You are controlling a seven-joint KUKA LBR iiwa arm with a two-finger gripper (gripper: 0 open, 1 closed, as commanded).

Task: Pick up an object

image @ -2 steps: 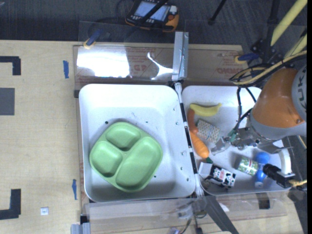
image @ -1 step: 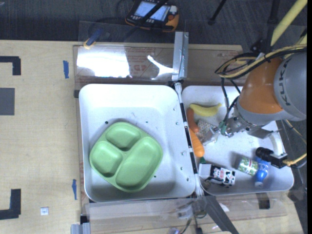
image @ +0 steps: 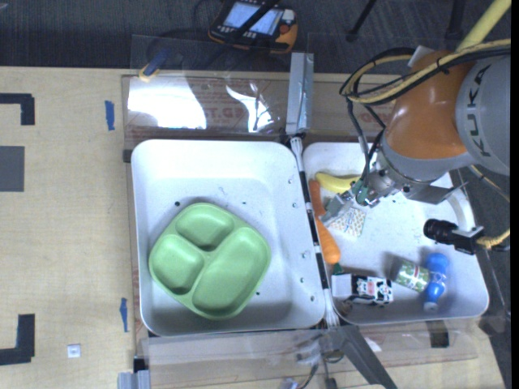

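The arm (image: pixel 438 112) reaches in over the right bin (image: pixel 474 302), and its tool (image: pixel 369 189) hangs low near that bin's far left corner. Whether the tool is spread or pressed together cannot be told; the wrist and cables crowd it.

Several things lie in the right bin. A banana (image: pixel 332 183) rests along the far edge, just left of the tool, its long axis running roughly along that edge. A patterned packet (image: pixel 347 220) lies just beside the tool on its near-left side, close enough that the two may touch. A carrot (image: pixel 326 241) lies against the left wall, its long axis running from far to near. A small box (image: pixel 371 288) sits by the near left corner, and a can (image: pixel 411 276) and a blue bottle (image: pixel 435 279) lie side by side toward the near edge, well apart from the tool.

The left bin (image: pixel 154 168) holds a green tray (image: pixel 209 258) with three compartments.

Nothing appears between the tool's tips, so the pick looks not yet made. The likeliest targets are the packet and the banana, both just beside the tool; the banana lies to its left, the packet toward the near side. A grasp on the banana would probably want the tool closing across its short width, not along its length.
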